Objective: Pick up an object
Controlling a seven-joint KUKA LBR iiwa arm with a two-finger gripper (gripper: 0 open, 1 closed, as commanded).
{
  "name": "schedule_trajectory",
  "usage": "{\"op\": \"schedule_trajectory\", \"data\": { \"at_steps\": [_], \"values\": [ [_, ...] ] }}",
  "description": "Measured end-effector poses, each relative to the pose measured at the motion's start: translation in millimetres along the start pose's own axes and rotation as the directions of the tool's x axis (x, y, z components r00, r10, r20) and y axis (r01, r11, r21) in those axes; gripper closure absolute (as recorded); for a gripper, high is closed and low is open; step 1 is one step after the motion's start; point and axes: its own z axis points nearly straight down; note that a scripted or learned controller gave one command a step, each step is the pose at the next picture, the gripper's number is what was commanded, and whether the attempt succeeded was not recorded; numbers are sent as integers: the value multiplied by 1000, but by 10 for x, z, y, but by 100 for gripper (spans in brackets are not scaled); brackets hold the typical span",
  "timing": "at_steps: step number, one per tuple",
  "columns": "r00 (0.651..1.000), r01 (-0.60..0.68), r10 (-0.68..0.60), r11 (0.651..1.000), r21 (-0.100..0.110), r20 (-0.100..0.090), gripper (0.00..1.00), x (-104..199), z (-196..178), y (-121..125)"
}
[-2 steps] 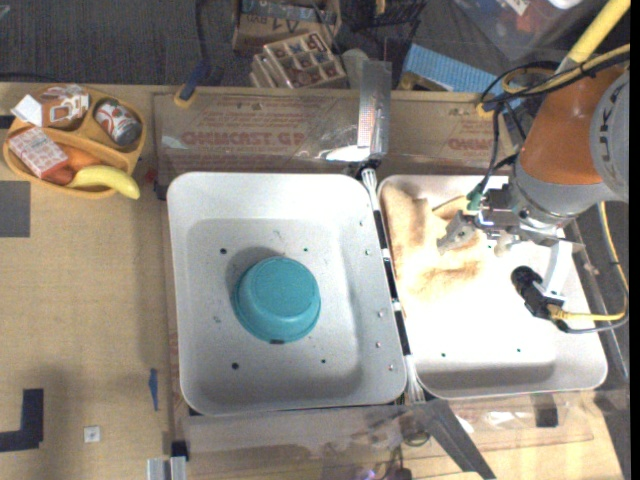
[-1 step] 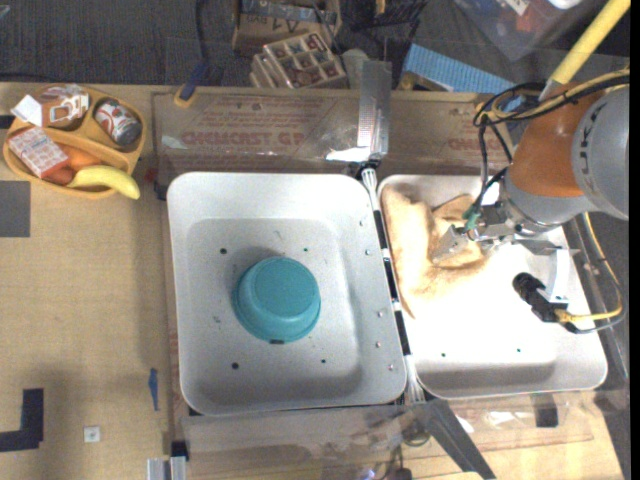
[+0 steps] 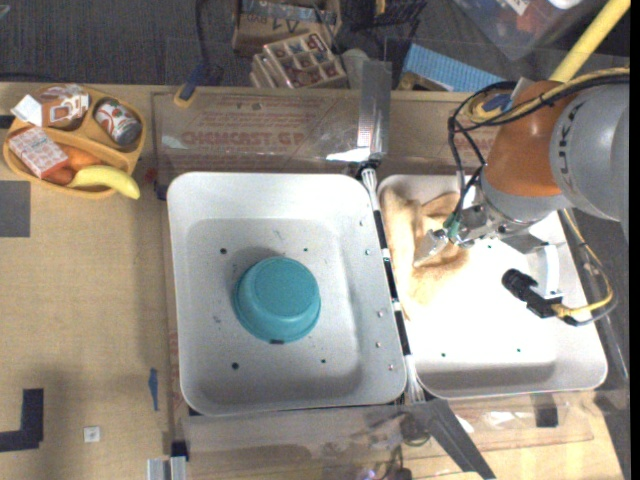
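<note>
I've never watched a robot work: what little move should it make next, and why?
Probably lift a little to test the grip. The tool sits low in the right bin, on a crumpled tan cloth; whether it has caught the cloth is unclear. The teal bowl lies apart in the left bin.

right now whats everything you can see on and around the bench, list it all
round teal plastic bowl: one, teal, upside down in the middle of the left bin
tan crumpled cloth: one, tan, left part of the right bin
shallow white bins: two, white, side by side on the bench
yellow tray of toy food: one, yellow, far left corner of the bench, with a banana at its edge
grey arm with orange band: one, reaching in from the right over the right bin
claw: one, down at the cloth
</note>
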Motion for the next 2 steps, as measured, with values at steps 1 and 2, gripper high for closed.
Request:
{"op": "schedule_trajectory", "data": {
  "at_steps": [1, 2],
  "values": [
    [1000, -6, 6, 1000, -6, 4, 100, -34, -122, 5],
    [1000, -5, 5, 1000, -6, 4, 0, -34, -122, 5]
  ]
}}
